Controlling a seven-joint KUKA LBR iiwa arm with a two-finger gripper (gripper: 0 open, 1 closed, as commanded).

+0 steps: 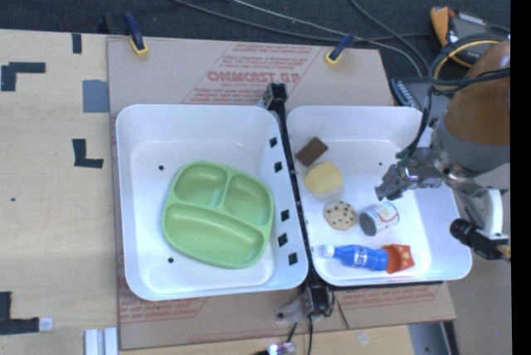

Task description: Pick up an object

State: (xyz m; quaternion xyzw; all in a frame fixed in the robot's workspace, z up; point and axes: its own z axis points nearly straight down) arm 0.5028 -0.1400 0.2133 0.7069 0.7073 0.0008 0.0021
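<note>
Hovering gripper [390,187] just above can [380,217]

The left bin [133,179] holds a green divided plate [219,213]. The right bin [365,123] holds a brown block [312,151], a yellow lump [323,177], a cookie [339,216], a small can [379,218] and a blue bottle [358,256] beside a red packet [399,257]. The gripper [392,184] hovers just above the can.

A divided plate [219,214] is lying in the left bin [133,146]. In the right bin [365,119], a cookie [339,216] is sitting between a bottle [358,256] in front and a block [312,151] behind, a can [380,218] just right of it.
</note>
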